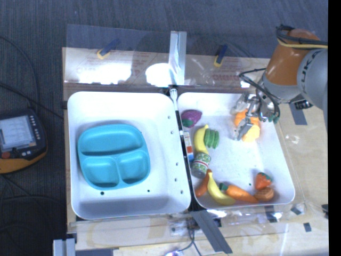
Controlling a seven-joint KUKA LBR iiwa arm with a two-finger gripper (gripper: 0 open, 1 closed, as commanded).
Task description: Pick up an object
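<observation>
An orange-and-yellow object (pixel 248 128) is seen pinched between the fingers of the gripper (pixel 246 126) over the right bin (pixel 285 164); grasp judged made; lift-off judged outstanding.

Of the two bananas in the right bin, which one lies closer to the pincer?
The upper banana, beside the green item. The other banana lies at the bin's near edge by the carrot, farther from the pincer.

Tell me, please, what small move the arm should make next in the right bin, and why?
Probably a short straight lift: the gripper sits low at an orange-and-yellow toy near the right bin's upper right, apart from the other toys, so rising would show whether it comes along.
</observation>
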